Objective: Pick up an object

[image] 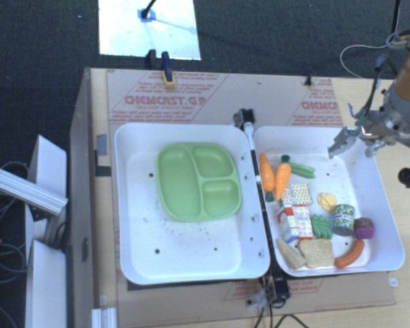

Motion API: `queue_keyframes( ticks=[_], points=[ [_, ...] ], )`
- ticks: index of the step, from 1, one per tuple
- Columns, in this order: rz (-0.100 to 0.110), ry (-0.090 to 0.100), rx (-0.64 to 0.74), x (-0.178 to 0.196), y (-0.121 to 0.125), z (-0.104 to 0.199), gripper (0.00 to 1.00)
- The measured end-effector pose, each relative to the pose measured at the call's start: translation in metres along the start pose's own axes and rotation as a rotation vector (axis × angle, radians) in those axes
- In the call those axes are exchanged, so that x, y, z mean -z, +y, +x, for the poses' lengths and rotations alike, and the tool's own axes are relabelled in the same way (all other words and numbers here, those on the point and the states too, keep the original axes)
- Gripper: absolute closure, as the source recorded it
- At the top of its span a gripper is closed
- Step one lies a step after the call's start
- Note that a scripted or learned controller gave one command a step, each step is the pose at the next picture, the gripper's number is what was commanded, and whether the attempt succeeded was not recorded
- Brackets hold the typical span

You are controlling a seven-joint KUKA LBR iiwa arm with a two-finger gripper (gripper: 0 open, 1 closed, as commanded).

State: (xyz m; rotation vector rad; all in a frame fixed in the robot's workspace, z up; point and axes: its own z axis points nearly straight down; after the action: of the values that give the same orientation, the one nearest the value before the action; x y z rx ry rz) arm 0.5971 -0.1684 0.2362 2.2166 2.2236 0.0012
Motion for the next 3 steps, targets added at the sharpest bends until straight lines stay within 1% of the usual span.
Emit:
queue_keyframes(
  ticks=[1, 2, 3],
  points=[
    [0.0, 0.0, 0.0, -0.151, 0.009, 0.032, 0.0],
    [0.002, 0.0, -0.004, -0.152, -0.111, 0.008, 0.0],
    [-0.003, 0.001, -0.001, -0.141, -0.109, 0.01, 1.0]
  ],
)
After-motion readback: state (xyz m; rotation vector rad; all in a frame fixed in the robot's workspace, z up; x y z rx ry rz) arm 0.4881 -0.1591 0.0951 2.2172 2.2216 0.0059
